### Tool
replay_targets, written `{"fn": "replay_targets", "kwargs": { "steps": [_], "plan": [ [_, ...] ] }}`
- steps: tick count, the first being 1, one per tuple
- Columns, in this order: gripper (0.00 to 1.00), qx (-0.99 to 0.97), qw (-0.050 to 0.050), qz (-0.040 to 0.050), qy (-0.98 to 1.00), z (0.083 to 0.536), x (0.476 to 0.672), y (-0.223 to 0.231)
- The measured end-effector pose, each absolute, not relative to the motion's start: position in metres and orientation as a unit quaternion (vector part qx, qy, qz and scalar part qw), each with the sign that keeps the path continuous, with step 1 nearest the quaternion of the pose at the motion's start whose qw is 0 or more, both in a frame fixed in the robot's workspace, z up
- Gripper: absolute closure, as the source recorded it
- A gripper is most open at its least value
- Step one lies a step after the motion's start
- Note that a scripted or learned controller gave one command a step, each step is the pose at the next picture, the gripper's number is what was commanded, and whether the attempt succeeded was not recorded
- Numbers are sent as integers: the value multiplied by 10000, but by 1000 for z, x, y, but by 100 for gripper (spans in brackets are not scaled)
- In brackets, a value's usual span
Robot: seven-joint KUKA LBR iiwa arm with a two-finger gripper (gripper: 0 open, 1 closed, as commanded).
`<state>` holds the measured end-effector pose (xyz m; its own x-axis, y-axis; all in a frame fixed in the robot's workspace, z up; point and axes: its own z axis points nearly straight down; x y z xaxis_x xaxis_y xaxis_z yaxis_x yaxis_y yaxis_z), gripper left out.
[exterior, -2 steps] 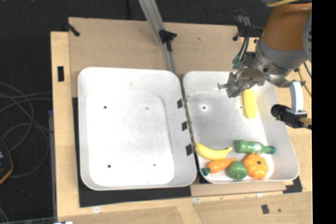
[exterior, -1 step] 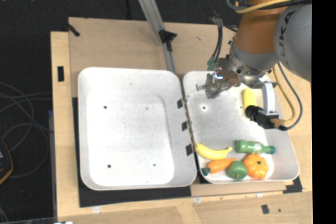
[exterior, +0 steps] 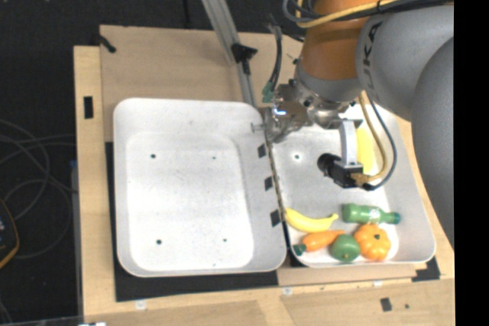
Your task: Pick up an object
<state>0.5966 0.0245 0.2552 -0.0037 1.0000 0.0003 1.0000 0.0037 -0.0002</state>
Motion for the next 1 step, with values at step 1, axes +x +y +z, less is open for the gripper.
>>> {"fn": "replay_targets", "kwargs": {
  "steps": [1],
  "plan": [
    [100, -7055, 3, -4, -7087, 253, 605, 83]
  ]
}}
